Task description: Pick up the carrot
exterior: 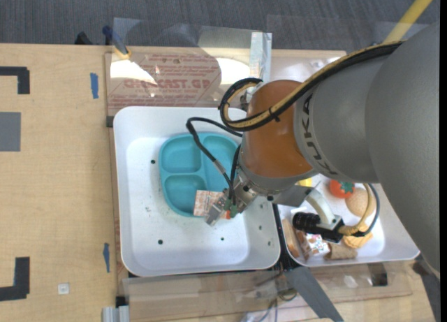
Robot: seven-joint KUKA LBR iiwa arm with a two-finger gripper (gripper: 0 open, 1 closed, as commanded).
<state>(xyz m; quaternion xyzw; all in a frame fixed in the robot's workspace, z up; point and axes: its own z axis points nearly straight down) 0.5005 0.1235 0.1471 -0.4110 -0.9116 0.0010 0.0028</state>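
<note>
The gripper (pixel 222 210) hangs low over the left bin (pixel 174 247), near its 4 o'clock corner. It is too small and dark here to tell if it is open or closed. Nothing can be seen held in it.

Just beside the gripper, at 9 o'clock, lies a small pink and brown packet (pixel 207 203). The packet rests on the edge of a blue plate (pixel 188 163) with three parts. The plate spreads out toward 10 o'clock from the gripper.

Here is what could go wrong. The gripper is right next to the packet, so if it goes down and closes here, it would likely grab the packet or bump the plate. That would be the wrong thing. It could also close on nothing at all.

The carrot is not in this bin. An orange thing with a bit of green on it, most likely the carrot (pixel 340 188), lies in the right bin (pixel 394 240). From the gripper it is at about 3 o'clock and well apart, across the wall between the two bins. The big arm hides part of it, so its shape is hard to see. A tan round thing (pixel 358 202) sits touching it or just beside it at 4 o'clock. That could get in the way of a grab too. The arm would need to lift up and cross over first.
</note>
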